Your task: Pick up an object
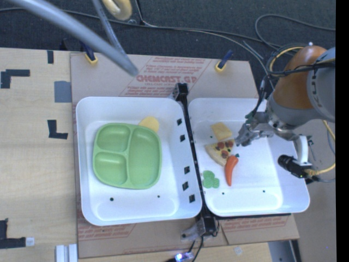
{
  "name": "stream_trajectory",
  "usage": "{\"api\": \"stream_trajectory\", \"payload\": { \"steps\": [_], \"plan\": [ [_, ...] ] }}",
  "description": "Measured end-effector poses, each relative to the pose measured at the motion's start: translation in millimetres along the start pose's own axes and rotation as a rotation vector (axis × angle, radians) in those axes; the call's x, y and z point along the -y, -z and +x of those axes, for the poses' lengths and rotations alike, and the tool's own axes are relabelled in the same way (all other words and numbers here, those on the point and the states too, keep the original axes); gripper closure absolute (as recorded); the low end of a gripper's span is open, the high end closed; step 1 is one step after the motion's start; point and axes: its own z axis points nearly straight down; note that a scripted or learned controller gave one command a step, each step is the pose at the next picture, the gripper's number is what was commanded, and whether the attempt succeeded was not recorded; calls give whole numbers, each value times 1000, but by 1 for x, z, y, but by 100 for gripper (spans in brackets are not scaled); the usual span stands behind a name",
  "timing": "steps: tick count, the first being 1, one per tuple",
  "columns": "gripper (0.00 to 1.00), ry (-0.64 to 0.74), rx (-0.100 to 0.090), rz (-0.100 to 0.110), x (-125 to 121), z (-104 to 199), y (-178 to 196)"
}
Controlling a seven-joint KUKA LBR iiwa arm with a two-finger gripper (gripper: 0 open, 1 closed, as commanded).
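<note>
In the right bin [272,201] lie a yellow block [221,130], a pizza slice toy [218,151], an orange carrot [231,170] and a small green leafy piece [210,179]. My gripper [243,138] hangs low over this bin, just right of the pizza slice and the yellow block, above the carrot's top end. Nothing shows between its fingers. The grey arm with its orange band [297,81] reaches in from the right.
The left bin [87,146] holds a green divided tray [128,155] with a yellow object [149,124] at its upper right corner. A black divider [188,157] separates the bins. Cables run along the right side by the arm.
</note>
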Motion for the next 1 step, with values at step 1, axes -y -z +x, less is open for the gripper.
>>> {"api": "stream_trajectory", "payload": {
  "steps": [1],
  "plan": [
    [100, 0, 1, -1, -6, -7, 58]
  ]
}}
